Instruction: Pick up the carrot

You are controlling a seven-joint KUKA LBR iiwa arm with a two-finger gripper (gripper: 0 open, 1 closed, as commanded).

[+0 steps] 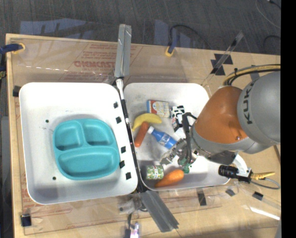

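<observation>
We're looking down at a plywood bench (pixel 63 46) sitting on dark grey carpet, with a clear plastic sheet over the wood and a blue clamp (pixel 9 48) at the far left corner. Starting on the left, the first white bin (pixel 33 108) has just a teal divided tray (pixel 86 148) in it, three compartments, lying flat near the middle. A grey metal bar (pixel 123 51) runs down toward the seam between the two bins. Moving over to the right bin (pixel 157 90), it's a lot more cluttered: a banana (pixel 147 119) near the middle with a small orange-red sausage-looking thing (pixel 141 134) touching it just below, a little juice or milk carton (pixel 157 106) behind the banana, a black-and-white patterned item (pixel 177 114) beside that, and a blue and white bottle (pixel 163 138) lying on its side. Down at the near edge of that bin there's a small green can (pixel 155 172), and right beside it the carrot (pixel 170 178), lying flat against the front wall, its tip pointing left toward the can. The gripper (pixel 180 155) sits just above the carrot, near the end of the bottle, and honestly we can't tell how it's set. From the right comes the arm (pixel 264 110), with its orange band (pixel 222 120) over the bin's right side.
</observation>
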